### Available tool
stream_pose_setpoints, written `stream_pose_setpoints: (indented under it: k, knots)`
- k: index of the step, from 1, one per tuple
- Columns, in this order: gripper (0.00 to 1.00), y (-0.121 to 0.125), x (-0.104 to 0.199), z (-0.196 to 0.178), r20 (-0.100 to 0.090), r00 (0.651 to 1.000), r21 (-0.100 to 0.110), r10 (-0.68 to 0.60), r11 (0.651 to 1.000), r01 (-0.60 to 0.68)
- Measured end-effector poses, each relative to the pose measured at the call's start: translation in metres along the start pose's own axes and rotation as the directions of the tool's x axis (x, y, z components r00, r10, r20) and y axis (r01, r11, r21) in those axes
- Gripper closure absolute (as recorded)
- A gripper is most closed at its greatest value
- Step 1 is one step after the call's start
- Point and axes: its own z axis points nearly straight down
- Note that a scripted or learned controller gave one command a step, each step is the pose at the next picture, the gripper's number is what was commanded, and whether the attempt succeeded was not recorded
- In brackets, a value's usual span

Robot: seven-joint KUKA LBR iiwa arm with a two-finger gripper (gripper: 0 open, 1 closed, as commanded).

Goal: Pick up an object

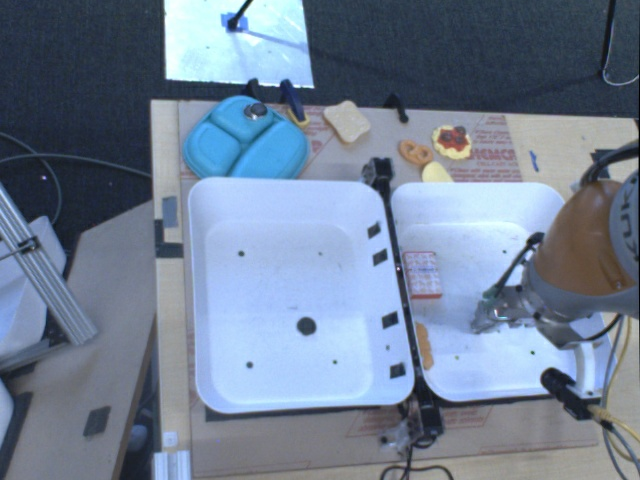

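The grey arm with its orange band (598,238) reaches in from the right and hangs low over the right-hand shallow white bin (540,203). Its metal pincer (492,316) sits close above the bin floor, a little right of the bin's middle. How wide the pincer stands I cannot tell from here, and I see nothing gripped in it.

The likeliest target, I'd judge, is the small flat red-and-white card-like packet (422,274) lying on the floor of the same bin, close against the dark divider (400,298) between the two bins. It lies to the pincer's left and slightly further back, near but clearly apart from it, with its long axis running front to back, roughly along the divider. A small orange-brown piece (424,346) lies at the bin's near left edge, also left of the pincer but further forward.

To take the packet, the pincer would need to shift left toward the divider, which leaves little room on that side.

The left-hand white bin (220,208) holds a small dark round thing (306,325).
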Motion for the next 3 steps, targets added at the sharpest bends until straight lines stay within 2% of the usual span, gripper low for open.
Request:
stream_pose_setpoints:
  k: [1,2,3]
  knots:
    - [1.0,-0.002,0.046,0.003,0.006,1.0,-0.009,-0.008,1.0,0.008]
    - [1.0,0.053,-0.058,0.003,0.002,1.0,-0.006,-0.005,1.0,0.005]
    - [1.0,0.127,-0.073,0.005,0.003,1.0,-0.004,-0.012,1.0,0.012]
